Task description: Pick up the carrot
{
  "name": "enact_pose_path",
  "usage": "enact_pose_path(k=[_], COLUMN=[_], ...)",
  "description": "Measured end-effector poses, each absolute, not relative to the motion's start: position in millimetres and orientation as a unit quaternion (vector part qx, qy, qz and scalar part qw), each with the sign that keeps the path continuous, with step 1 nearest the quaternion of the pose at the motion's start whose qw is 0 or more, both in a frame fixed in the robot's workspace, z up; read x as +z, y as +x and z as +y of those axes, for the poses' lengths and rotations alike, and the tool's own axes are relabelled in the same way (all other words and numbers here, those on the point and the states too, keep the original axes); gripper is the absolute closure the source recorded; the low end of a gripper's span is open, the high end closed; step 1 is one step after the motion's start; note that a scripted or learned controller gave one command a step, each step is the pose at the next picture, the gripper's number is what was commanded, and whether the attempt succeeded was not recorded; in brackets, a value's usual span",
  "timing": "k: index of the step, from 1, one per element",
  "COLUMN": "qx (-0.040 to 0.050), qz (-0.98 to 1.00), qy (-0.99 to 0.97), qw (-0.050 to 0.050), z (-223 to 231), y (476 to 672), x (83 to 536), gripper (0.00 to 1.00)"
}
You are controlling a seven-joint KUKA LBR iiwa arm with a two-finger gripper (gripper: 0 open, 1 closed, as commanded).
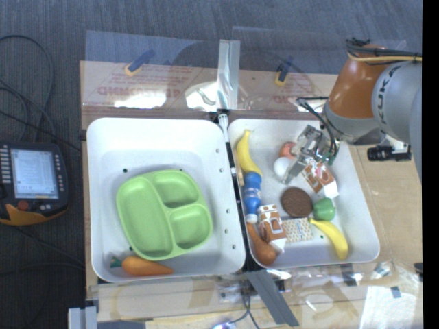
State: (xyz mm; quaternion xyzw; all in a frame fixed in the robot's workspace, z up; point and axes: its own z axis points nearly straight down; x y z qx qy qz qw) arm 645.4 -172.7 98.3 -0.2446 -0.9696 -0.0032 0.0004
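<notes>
Camera view: we see the carrot (pixel 143 267) at lower left, beside the plate (pixel 163 213); the gripper (pixel 306 153), upper right, state indiscernible.

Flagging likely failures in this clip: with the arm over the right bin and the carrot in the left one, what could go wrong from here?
1. The gripper hangs among the right white bin's clutter; it might snag a wrong item.
2. The orange carrot lies in the left white bin's front corner, beside the green divided plate; the fingers may hit the wall or the plate.
</notes>
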Motion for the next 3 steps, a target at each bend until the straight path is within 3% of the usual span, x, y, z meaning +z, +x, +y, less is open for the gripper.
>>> enact_pose_path(k=[1, 2, 3], qx=[0.0002, 0.0055, -0.0045], qz=[-0.922, -0.918, -0.948], qy=[-0.387, -0.397, -0.318], qw=[-0.003, 0.008, 0.001], z=[-164.5, -195.8, -215.3], y=[658.0, 654.4, 649.3], x=[185.7, 98.6, 96.6], gripper=[0.00, 0.00, 0.00])
